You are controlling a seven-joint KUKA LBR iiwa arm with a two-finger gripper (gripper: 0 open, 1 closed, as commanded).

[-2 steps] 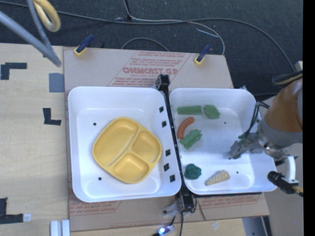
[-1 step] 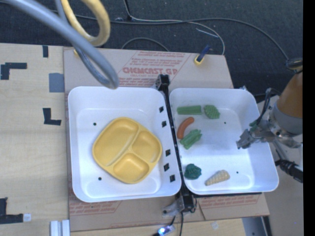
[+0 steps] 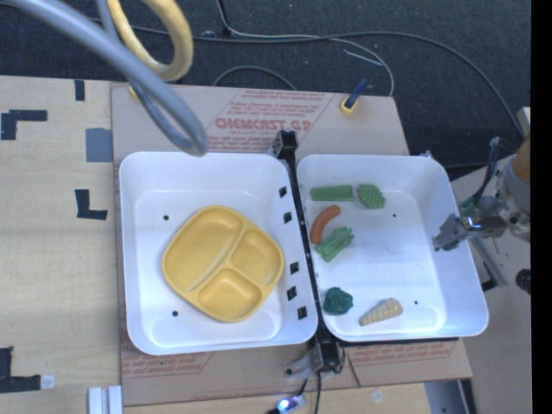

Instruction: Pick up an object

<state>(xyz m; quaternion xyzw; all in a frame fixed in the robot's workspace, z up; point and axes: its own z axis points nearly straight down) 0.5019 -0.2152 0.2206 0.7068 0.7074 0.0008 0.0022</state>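
The gripper (image 3: 447, 234) hangs over the right bin's (image 3: 431, 179) right rim, nothing visibly held, while the toy foods lie to its left, nearest the pale corn cone (image 3: 380, 310), whose long axis runs left-right, slightly tilted.

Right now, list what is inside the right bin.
Inside the right bin: a green stick, a green leafy piece, an orange sausage, a green bunch, broccoli and a cream cone. Whatever lies beneath each is covered.
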